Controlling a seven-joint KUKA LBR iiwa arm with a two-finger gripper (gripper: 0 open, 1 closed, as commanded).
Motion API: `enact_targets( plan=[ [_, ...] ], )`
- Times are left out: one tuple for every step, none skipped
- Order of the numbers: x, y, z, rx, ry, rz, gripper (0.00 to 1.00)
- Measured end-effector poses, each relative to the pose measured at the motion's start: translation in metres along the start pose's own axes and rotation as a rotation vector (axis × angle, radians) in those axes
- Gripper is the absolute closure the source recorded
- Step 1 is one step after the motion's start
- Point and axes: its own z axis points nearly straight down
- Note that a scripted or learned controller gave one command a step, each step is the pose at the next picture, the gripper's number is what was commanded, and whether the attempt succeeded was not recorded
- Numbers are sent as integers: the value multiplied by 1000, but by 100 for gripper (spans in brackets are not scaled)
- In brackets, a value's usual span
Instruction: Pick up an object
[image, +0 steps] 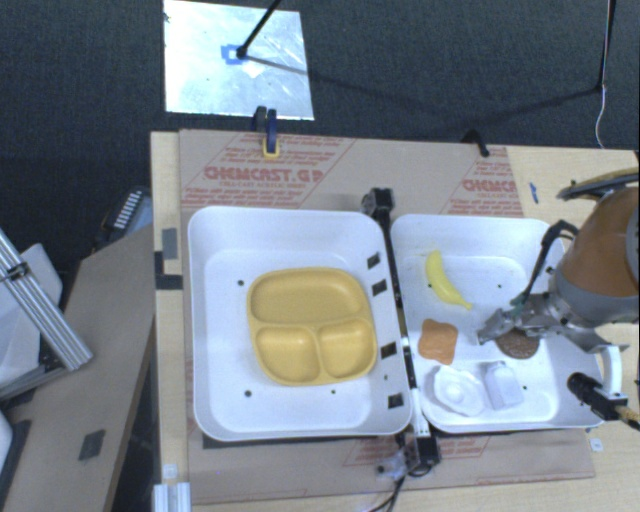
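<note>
The right bin (480, 232) holds several small objects. A yellow banana (445, 281) lies toward its back left. An orange-brown bread-like piece (438, 341) sits near the bin's left wall. A brown round disc (518, 347) lies at mid-bin, partly covered by my gripper (493, 329). The gripper hangs low over the disc's left edge, pointing left, between the disc and the bread piece. A white round cup-like thing (456, 392) and a white block (501, 384) rest near the front wall. Nothing is visibly lifted.
The left bin (215, 300) carries a yellow three-compartment plate (307, 325). A black divider with clips (393, 300) runs between the bins. My arm (600, 265) covers the right bin's right side. Cardboard lies under both bins.
</note>
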Motion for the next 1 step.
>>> enact_targets(
  plan=[
    [-1, 3, -13, -11, -5, 0, 100]
  ],
)
